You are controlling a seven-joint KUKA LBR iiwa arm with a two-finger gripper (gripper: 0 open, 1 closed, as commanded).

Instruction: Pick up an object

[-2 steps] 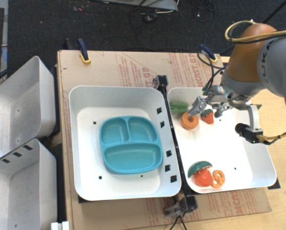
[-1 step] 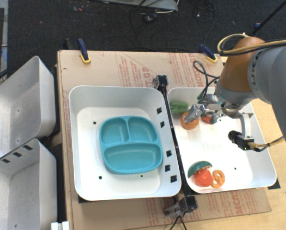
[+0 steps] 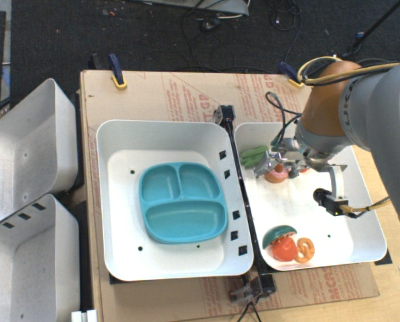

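Observation:
My gripper (image 3: 280, 161) hangs low over the upper left part of the right bin (image 3: 360, 210). A small pink and peach object (image 3: 276, 175) lies right under its tip, partly covered by it. A green object (image 3: 252, 156) rests just to the left, against the bin's left wall. Near the front of the same bin lies a red tomato-like object (image 3: 285, 248), with a teal piece (image 3: 279, 233) on top and an orange ring (image 3: 305, 249) beside it.
The left bin (image 3: 112, 200) holds a teal divided plate (image 3: 183, 202). A black divider with clips (image 3: 238, 180) runs between the two bins. A black cable fitting (image 3: 325, 198) from the arm hangs over the right bin's middle. Two more white bins (image 3: 25, 159) stand off the bench at the left.

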